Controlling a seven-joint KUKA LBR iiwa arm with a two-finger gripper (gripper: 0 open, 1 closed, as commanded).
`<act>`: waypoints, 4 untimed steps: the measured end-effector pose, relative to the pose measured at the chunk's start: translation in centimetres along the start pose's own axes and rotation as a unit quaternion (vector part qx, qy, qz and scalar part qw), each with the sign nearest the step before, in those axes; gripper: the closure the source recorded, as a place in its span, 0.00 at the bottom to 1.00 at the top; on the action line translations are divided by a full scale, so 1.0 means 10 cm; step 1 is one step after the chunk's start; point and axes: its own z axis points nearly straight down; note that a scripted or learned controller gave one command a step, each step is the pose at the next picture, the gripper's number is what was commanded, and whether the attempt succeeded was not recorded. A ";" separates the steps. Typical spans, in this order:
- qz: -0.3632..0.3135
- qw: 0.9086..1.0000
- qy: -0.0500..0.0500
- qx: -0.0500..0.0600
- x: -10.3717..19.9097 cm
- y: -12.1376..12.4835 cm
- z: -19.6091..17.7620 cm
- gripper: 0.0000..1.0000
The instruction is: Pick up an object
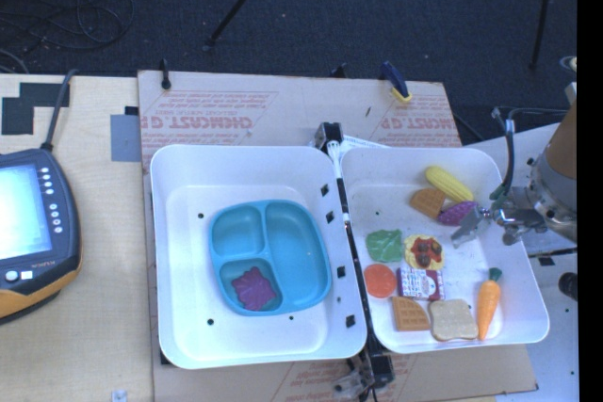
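The fingers (pixel 468 223) reach in over the right bin's (pixel 528 334) far edge, close beside a purple toy (pixel 456 212), but whether they grip it or stand apart I cannot tell from here. The right bin holds the play food: a yellow corn cob (pixel 448 183), an orange waffle piece (pixel 428 201), a green leaf (pixel 384 245), a pizza slice (pixel 426 250), an orange disc (pixel 380 280), a small printed carton (pixel 418 282), a cracker (pixel 409 313), a slice of bread (pixel 453 321) and a carrot (pixel 488 303). The left bin (pixel 179 202) carries a blue divided plate (pixel 292 245) with a purple piece (pixel 252 287) in its near compartment. The arm (pixel 561 179) is cut off at the right. On the desk (pixel 85 325), a handheld screen (pixel 33 226) is cropped at the left.
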 end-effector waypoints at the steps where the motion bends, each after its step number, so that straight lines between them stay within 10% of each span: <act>1: -0.002 1.000 -0.002 -0.002 -0.37 0.61 0.49 0.00; 2: -0.003 1.000 0.002 0.002 0.06 1.33 1.23 0.00; 3: -0.002 1.000 0.000 -0.001 0.03 1.33 1.07 1.00; 4: -0.002 1.000 -0.001 -0.001 0.03 1.33 1.07 0.00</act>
